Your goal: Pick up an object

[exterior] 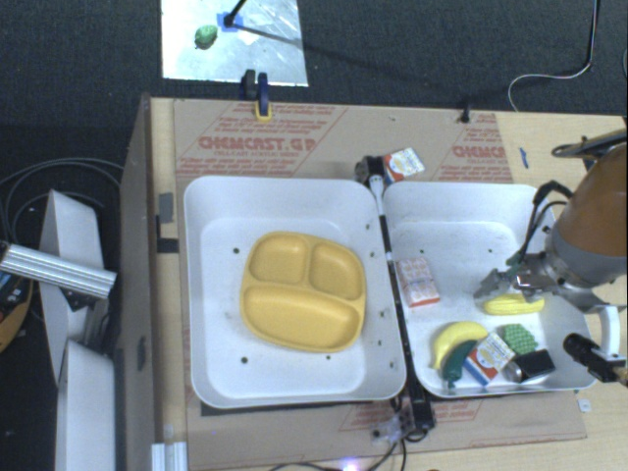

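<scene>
So from my remote seat I see the grey arm with the orange band [594, 219] reaching into the right white bin [461, 219]. The gripper [510, 285] sits low just above a small yellow oblong object [513, 305]; honestly I can't tell how its fingers stand. Near the bin's front edge lie a yellow banana with a dark green tip [457, 342], a green netted thing [520, 340], a small red-white-blue box [486, 360] and something black [536, 365]. A little printed white card [418, 282] rests by the divider. The left white bin [211, 224] has a yellow three-compartment plastic tray [303, 289].
</scene>
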`<move>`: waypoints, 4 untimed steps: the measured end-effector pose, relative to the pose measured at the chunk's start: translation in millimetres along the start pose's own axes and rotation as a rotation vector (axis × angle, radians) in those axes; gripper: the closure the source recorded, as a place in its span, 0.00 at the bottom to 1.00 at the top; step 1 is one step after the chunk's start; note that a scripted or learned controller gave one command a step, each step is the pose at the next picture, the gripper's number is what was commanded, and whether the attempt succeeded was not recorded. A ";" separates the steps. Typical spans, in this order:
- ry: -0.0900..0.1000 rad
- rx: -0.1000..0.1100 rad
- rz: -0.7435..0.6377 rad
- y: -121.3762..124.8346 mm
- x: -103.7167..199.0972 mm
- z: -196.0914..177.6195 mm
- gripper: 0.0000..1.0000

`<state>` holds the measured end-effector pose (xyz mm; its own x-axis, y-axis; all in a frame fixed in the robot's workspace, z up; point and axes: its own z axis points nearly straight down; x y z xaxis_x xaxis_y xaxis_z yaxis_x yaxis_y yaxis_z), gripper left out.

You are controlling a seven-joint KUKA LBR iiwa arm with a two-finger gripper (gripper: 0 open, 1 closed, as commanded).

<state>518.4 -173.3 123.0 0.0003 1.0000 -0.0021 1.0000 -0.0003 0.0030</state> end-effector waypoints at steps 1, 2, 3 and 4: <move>-0.013 -0.021 0.002 -3.4 2.1 30.2 0.00; 0.001 0.001 -0.001 -31.6 -31.5 38.3 0.00; 0.001 0.002 -0.001 16.6 54.8 38.5 0.00; 0.003 0.002 -0.002 -28.8 77.3 38.6 0.00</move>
<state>489.7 -96.1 84.2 -0.0013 1.0000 0.0006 1.0000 0.0013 0.0005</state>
